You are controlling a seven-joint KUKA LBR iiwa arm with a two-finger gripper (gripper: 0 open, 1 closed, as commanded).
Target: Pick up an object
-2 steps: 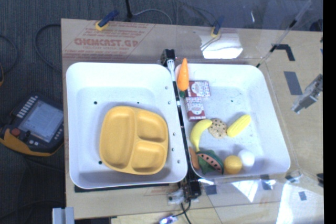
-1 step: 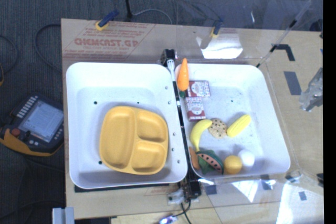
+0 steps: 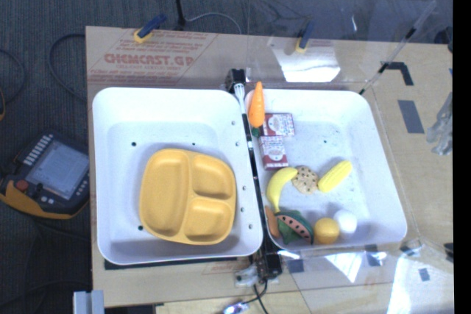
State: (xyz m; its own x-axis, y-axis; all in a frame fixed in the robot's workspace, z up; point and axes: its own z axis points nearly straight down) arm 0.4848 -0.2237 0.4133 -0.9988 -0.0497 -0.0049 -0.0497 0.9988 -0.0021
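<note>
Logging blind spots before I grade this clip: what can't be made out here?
- Claw: faint blur at the camera view's right edge; open or shut unreadable.
- Two small cartons: print too small to read.
- Watermelon slice: partly tucked against the right bin wall.
- Cookie: overlapped by the banana.

The bench [image 3: 412,151] bears two white bins, left bin [image 3: 110,129] beside right bin [image 3: 368,129].
</note>
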